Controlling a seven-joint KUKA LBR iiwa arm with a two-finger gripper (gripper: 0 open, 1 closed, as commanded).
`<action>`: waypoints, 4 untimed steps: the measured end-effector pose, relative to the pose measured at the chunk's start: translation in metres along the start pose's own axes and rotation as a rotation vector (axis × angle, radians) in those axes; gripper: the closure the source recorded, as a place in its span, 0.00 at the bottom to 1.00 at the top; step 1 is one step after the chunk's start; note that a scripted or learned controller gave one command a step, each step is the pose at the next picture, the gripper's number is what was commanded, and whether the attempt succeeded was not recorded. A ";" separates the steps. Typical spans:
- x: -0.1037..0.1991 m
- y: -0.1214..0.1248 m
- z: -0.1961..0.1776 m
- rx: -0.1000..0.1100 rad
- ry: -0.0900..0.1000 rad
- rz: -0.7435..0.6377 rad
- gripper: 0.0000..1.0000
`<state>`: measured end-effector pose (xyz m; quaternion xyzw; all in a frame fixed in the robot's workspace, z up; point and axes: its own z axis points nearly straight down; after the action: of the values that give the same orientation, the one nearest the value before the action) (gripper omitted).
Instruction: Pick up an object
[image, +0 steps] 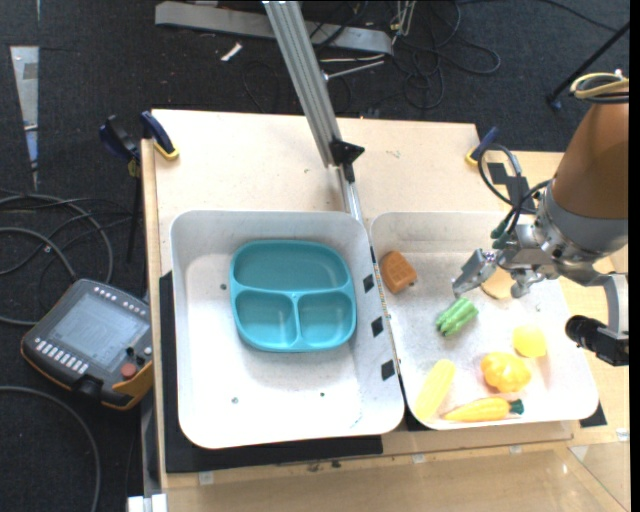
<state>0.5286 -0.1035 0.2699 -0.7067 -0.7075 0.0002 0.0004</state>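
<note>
The right bin holds several toy foods: a brown block, a green pod, a yellow pepper, a small yellow piece, a pale yellow banana and a yellow cob with a green tip. My gripper hangs over the bin's right middle, up and to the right of the green pod. It is open, fingers spread to either side. A pale rounded piece lies below the gap; I cannot tell if the fingers touch it.
The left bin holds a teal divided plate. A slanted metal pole comes down to the divider between the bins. Yellow clamps sit at the bench's back corners. A teach pendant lies on the floor at left.
</note>
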 end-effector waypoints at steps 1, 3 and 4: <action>0.000 0.000 0.000 -0.001 0.000 0.001 0.00; 0.001 0.004 0.126 0.007 0.001 0.003 0.00; 0.001 0.004 0.176 0.000 -0.001 0.002 0.00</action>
<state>0.5329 -0.1020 0.0936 -0.7075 -0.7067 0.0004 0.0002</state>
